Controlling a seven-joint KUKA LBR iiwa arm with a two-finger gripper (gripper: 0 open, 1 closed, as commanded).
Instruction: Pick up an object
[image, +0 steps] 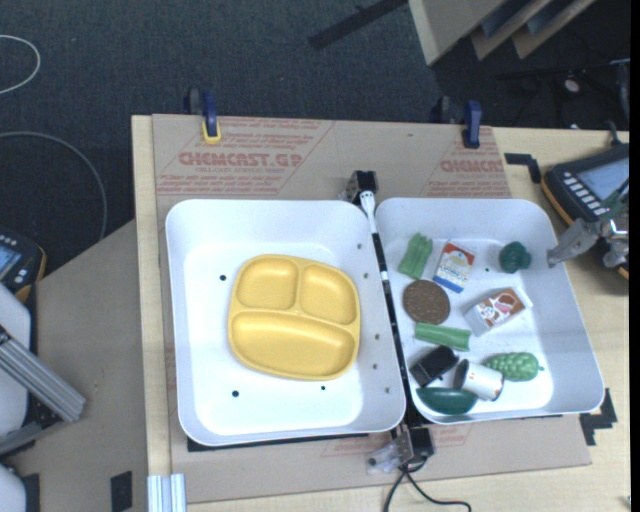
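The right bin (575, 330) holds several small items: a green pepper-like piece (415, 256), a small white and red carton (453, 266), a teal round toy (515, 257), a brown disc (427, 301), a red and white box (498, 309), a green stick (442, 336), a black block (434, 363), a white cylinder (482, 381), a bumpy green toy (512, 366) and a dark green piece (447, 402). My gripper (562, 249) sits at the bin's upper right rim, just right of the teal toy, with nothing seen in it.
A yellow divided plate (295, 315) lies in the left bin (190, 300). A black and orange handheld device (585, 190) rests on the bench beyond the right bin's far corner. Blue clamps (209, 115) hold the cardboard base at the back.
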